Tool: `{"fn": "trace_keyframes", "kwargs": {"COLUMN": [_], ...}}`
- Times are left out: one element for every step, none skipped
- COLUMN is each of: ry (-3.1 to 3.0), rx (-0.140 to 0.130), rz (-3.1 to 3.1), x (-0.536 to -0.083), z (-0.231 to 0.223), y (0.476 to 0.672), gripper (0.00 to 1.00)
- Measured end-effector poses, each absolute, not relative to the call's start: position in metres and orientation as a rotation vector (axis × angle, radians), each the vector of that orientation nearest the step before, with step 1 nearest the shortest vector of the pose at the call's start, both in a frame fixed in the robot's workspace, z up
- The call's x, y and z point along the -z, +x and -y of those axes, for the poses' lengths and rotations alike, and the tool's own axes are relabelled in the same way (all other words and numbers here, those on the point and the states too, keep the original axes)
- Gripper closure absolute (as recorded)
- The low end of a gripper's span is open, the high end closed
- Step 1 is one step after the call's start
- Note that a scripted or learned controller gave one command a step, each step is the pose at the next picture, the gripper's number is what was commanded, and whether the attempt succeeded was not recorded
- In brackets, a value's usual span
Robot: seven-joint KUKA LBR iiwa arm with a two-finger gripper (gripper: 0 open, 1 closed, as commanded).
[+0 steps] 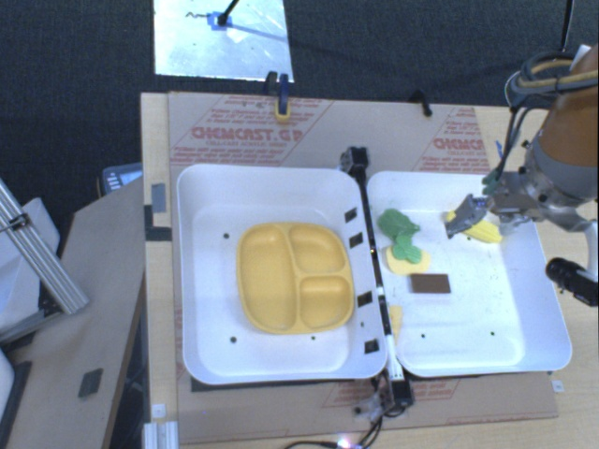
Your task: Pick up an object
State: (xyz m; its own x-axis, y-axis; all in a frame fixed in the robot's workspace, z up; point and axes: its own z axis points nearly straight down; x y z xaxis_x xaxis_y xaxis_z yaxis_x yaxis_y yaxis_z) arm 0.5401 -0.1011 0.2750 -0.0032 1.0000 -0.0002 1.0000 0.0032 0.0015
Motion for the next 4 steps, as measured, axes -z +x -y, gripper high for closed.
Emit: {"fn": "trace_keyframes", "kwargs": {"ry": [2.210, 2.209, 2.212, 2.213], "rx": [-0.003, -0.003, -0.004, -0.005], "rz": [-2.235, -2.236, -2.231, -2.227], "x": [-0.254, -0.254, -0.267, -0.278], "z": [0.022, -0.046, -0.082, -0.079], "y": [0.531, 0.516, 0.519, 0.520], "gripper": [0.00, 0.00, 0.00, 1.00]}}
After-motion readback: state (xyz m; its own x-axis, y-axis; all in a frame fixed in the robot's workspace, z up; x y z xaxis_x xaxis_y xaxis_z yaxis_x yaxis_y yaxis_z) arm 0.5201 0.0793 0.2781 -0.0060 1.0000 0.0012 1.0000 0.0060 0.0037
